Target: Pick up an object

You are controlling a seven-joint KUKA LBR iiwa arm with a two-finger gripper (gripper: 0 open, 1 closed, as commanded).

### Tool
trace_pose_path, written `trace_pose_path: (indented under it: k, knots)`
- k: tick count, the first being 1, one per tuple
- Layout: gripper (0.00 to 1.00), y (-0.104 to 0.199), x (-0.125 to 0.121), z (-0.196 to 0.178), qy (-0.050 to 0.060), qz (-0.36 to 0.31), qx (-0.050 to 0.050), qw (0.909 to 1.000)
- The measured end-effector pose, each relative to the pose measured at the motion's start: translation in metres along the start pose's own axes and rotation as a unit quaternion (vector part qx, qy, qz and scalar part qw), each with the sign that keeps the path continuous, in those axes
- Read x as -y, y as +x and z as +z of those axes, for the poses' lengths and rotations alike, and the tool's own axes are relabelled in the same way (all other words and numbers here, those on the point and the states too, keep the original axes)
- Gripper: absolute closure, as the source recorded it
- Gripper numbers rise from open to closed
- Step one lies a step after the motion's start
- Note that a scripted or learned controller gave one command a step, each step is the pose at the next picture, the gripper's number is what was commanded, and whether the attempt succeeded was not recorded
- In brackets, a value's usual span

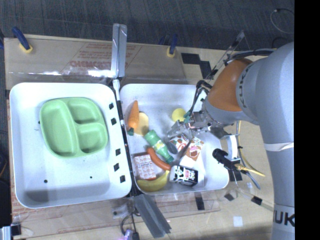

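Two white bins sit side by side on my bench, and my gripper [184, 129] hangs low over the right bin [155, 91], just above a small carton [193, 150] in a crowded pile; I cannot tell how wide it is open or if it has hold of anything. The carton lies near the middle of that bin, touching a black and white box [184, 175] and close to a green bottle [159, 145]. I think a good try means coming straight down on the carton alone, closing slowly, and lifting gently so its neighbors do not get dragged along.
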State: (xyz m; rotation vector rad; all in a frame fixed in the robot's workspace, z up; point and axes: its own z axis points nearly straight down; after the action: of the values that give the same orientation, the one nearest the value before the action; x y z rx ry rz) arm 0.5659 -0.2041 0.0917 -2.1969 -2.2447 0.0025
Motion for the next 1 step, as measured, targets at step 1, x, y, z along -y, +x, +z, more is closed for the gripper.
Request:
trace_pose_path:
  k: [1]
  knots:
    - [1.00, 0.0007, -0.0004, -0.0098, 0.000, -0.001, -0.001, 1.0000]
